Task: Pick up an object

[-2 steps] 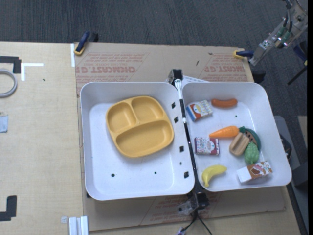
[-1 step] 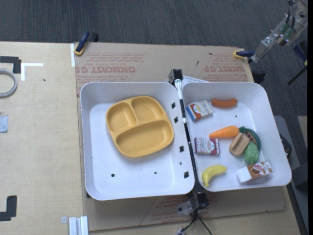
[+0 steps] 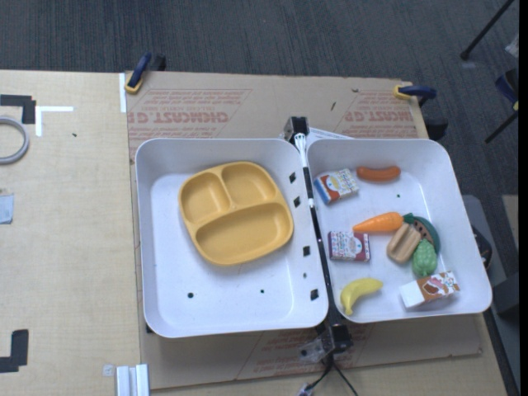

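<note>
The task names no particular object, so the candidates are the toy foods scattered in the right bin (image 3: 462,221): a sausage (image 3: 379,172) near its upper edge, a small carton (image 3: 337,186) just left of it, a carrot (image 3: 379,223) at centre, a second small carton (image 3: 349,246) below that, a banana (image 3: 360,292) toward the lower left, a hot dog (image 3: 403,242) touching a green vegetable piece (image 3: 425,256) on the right, and a white and orange box (image 3: 429,289) in the lower right corner. The left bin (image 3: 165,304) holds a yellow divided plate (image 3: 237,212), lying flat in its upper middle. Both bins sit on a cardboard sheet (image 3: 190,106) clamped to the bench. With all items lying free, I judge the task to be at its very start, with nothing picked. As for the jaws, I cannot tell their state. The next move calls for choosing a well-separated item, such as the banana or sausage, and descending squarely over it; the hot dog and green piece, being in contact, look harder to grasp cleanly.
</note>
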Controlling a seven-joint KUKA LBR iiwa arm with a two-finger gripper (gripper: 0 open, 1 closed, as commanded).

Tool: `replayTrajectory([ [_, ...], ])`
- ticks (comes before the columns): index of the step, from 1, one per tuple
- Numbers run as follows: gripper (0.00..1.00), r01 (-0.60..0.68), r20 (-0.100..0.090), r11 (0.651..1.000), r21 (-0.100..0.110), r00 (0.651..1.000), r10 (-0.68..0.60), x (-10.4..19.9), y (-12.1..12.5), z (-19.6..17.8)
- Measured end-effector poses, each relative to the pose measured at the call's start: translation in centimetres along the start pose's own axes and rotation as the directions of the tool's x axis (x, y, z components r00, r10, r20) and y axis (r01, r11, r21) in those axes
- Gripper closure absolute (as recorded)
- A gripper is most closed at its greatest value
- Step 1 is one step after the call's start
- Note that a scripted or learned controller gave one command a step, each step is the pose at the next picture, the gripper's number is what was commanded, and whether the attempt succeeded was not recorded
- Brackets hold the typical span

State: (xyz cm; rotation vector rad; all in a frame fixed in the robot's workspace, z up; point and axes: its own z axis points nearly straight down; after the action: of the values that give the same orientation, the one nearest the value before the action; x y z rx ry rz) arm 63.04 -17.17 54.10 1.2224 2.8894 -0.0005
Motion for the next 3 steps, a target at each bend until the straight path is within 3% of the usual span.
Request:
replayTrajectory([
  [2, 1.00, 0.003, 0.009, 1.000, -0.004, 1.000, -0.003, -0.13, 0.20, -1.92],
  [3, 0.00, 0.003, 0.009, 1.000, -0.004, 1.000, -0.003, -0.13, 0.20, -1.92],
])
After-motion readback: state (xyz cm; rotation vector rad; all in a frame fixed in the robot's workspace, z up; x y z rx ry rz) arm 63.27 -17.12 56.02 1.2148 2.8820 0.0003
